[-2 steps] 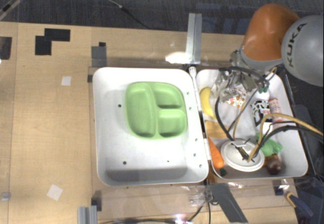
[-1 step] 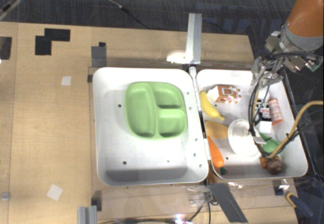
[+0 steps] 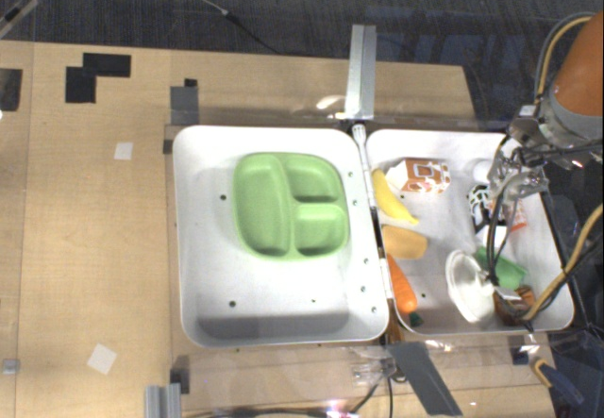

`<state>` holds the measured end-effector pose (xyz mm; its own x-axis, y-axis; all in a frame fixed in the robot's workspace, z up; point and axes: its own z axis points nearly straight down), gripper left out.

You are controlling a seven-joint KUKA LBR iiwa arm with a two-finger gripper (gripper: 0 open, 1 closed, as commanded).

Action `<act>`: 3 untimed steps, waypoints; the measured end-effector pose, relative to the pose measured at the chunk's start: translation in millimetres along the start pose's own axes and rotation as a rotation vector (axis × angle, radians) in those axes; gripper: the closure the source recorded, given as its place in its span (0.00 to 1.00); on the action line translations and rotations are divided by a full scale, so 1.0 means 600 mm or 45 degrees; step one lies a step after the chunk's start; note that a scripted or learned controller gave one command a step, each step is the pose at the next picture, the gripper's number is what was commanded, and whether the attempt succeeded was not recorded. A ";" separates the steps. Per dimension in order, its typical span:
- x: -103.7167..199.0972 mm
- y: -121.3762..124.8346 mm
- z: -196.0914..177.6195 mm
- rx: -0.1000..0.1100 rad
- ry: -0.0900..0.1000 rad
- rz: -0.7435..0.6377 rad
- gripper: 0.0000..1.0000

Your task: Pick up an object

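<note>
Where cables cross, end effector (image 3: 508, 182) fingers indistinct, arm (image 3: 578, 86) cropped.

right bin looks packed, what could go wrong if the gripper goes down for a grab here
The gripper hangs over the right bin's crowded far side, so it may well nudge neighbours or close on two things at once. The white cup lies tipped and could roll away. The carrot sits against the dividing wall, leaving little finger room.

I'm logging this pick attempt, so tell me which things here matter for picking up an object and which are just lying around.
Job:
end effector
banana
carrot
white cup
small carton
right bin

Lying about:
green divided plate
left bin
</note>
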<state>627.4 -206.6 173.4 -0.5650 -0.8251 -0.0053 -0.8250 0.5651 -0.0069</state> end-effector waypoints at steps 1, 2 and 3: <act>-0.046 -0.058 0.017 0.002 -0.004 -0.431 1.00; -0.045 -0.056 0.009 0.000 -0.005 -0.911 1.00; -0.044 -0.055 0.010 -0.002 -0.005 -0.910 0.00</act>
